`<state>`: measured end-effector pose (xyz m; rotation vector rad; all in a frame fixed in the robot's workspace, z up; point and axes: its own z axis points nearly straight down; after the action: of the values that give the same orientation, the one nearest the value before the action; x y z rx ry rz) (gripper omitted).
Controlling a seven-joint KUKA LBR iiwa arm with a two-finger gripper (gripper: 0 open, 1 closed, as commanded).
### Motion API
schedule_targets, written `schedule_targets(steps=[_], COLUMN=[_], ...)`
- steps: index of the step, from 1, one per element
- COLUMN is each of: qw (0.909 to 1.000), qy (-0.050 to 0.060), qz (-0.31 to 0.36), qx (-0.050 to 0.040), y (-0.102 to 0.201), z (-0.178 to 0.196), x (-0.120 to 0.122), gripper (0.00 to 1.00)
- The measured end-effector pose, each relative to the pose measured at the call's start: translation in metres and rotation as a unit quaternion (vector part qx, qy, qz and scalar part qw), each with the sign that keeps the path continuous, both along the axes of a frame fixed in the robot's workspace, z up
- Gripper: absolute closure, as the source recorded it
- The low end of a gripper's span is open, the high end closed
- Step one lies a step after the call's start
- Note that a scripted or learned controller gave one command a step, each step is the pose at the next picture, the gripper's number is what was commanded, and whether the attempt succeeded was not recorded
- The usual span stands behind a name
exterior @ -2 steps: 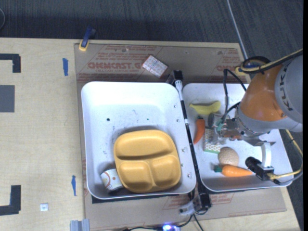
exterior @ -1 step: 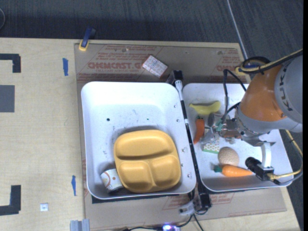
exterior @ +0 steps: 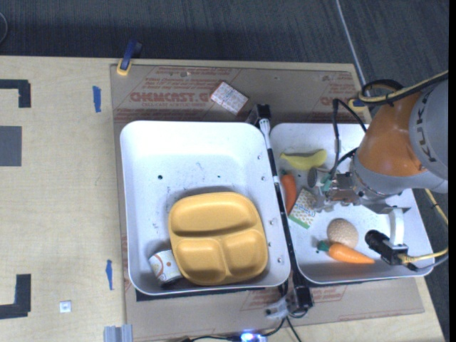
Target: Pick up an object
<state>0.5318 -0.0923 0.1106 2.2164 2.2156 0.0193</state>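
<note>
Over the right bin, gripper hovering, finger state impossible to tell (mechanism blurred). Just below the fingers: patterned card; lower right, round bun and carrot.

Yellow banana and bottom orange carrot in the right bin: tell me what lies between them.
In the camera view, a round beige ball lies between the yellow banana and the orange carrot, just above the carrot.

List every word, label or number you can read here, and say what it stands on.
"CHEMCAST": red print on the brown board behind the bins; the smaller red lines around it are too blurred to read.
Small printed card on that board: pattern only, unreadable.
Patterned packet in the right bin: too small to read.
</note>
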Motion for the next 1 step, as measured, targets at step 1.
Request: schedule_targets(steps=[1], qw=[1.0], qy=[0.0], qz=[0.0], qx=[0.0001], y=[0.0], z=[-0.0001], x=[-0.0001], gripper=[0.0])
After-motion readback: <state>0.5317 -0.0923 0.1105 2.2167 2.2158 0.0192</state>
